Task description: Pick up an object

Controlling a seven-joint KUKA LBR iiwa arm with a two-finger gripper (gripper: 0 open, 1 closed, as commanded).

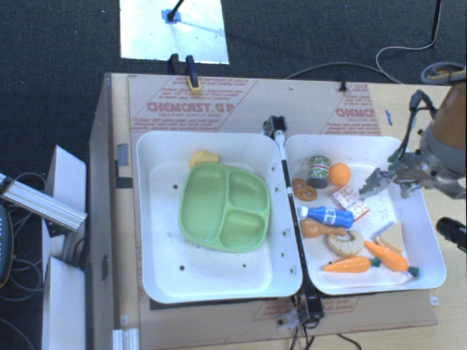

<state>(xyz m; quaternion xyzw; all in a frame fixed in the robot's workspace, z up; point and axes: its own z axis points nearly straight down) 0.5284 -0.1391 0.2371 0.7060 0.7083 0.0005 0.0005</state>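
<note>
The two-finger claw [373, 182] hovers over the right white bin [430, 250], fingers slightly parted and gripping nothing. Step in hand: approach, before any grasp. No single target is fixed. Candidates: the small white-and-red carton [345, 197] just below-left of the fingertips, the orange ball [338, 173] further left, and the blue plastic bottle [330, 216] below it. The next move likely calls for a descent that centres one object between the fingers before closing.

The right bin [430, 248] held the toys: a small can [319, 170] beside an orange ball [339, 174], a pretzel [304, 190], a red-and-white carton [349, 199], a blue bottle [328, 216] lying flat, and two carrots [349, 265] [388, 257] near the front wall.
</note>
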